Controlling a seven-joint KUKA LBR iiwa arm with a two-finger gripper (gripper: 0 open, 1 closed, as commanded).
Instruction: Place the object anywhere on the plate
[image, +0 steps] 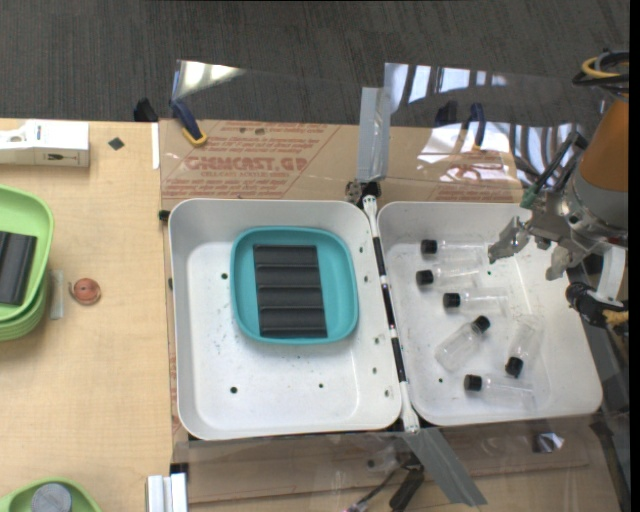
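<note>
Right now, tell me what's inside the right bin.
The right bin holds several clear vials with black caps, scattered and mostly lying down. The gripper is above the bin's far right corner, hiding whatever lies beneath it.

Your arm (604, 160) reaches in from the right edge, its orange band showing at the upper right above the grey wrist. Below the wrist, the tool (530, 250) hangs low with its two fingers spread apart, one angled out to the left, the other pointing down, nothing between them
</note>
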